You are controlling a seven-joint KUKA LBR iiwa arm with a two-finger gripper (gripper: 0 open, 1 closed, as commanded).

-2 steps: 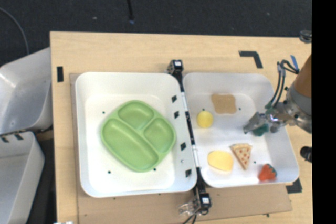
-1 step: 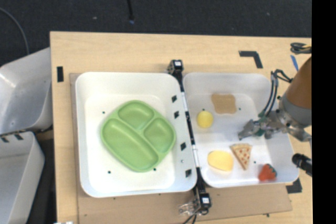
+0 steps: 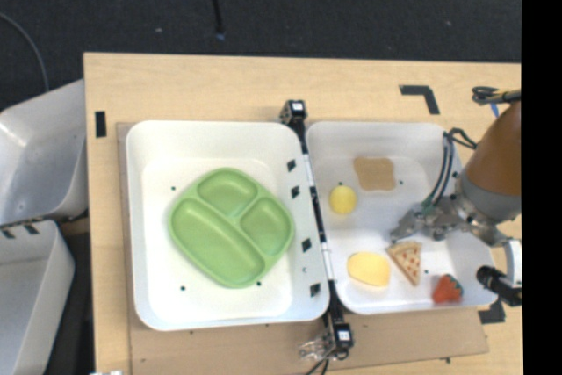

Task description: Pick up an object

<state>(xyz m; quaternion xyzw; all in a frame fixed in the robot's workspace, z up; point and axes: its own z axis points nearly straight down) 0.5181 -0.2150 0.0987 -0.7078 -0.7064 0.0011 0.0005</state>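
Arm is seen entering from the right edge, approx mid-height of the view, w/ the orange band uppermost and the grey wrist section directly below it. Wrist is angled down and to the left. The pincer is carried low at the end of the wrist, extended leftward, w/ dark metal parts spread out beneath the grey section. A cable is looped along the wrist's left side. Finger state can't be made out.
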